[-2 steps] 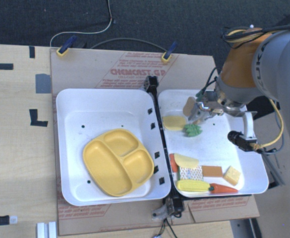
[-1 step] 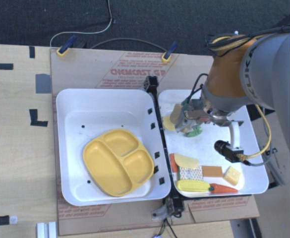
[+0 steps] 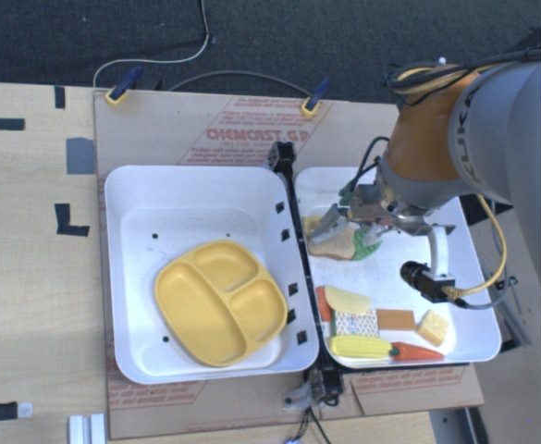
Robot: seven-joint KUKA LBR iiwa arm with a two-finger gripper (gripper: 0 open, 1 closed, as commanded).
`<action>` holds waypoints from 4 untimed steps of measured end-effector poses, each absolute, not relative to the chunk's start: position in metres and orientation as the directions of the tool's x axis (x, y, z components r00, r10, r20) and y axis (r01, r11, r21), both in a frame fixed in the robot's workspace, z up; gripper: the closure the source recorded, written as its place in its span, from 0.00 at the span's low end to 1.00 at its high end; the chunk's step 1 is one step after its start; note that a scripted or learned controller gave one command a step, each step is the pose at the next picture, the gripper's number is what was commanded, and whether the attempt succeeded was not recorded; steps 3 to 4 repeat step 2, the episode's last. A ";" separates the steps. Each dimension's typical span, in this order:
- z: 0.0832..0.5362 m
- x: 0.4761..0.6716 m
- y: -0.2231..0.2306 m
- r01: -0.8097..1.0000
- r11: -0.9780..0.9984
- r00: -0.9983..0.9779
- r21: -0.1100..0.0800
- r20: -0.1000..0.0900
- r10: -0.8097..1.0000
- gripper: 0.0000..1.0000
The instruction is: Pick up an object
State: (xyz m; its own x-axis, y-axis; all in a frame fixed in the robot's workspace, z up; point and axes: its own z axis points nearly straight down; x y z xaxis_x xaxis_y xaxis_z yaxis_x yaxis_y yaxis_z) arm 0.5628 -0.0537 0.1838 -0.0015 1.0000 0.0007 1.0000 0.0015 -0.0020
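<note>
Gripper low in right bin, near its left wall toward the far end, right at a tan bread-like piece with a green item just beside it. Cannot tell how far the claw is spread or whether anything is clamped; bread piece looks resting on bin floor. Along the near edge: yellow slice, checkered block, corn, carrot, orange block, cheese wedge. Left bin carries yellow divided plate, centre toward near edge.
</note>
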 end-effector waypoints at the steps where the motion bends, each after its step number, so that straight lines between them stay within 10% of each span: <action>1: 0.208 0.609 -0.106 1.000 -0.002 0.002 0.004 -0.003 1.000 0.00; 2: 0.126 0.620 -0.100 1.000 0.002 -0.002 -0.008 0.000 1.000 0.00; 4: 0.126 0.620 -0.100 1.000 0.002 -0.002 -0.008 0.000 1.000 0.00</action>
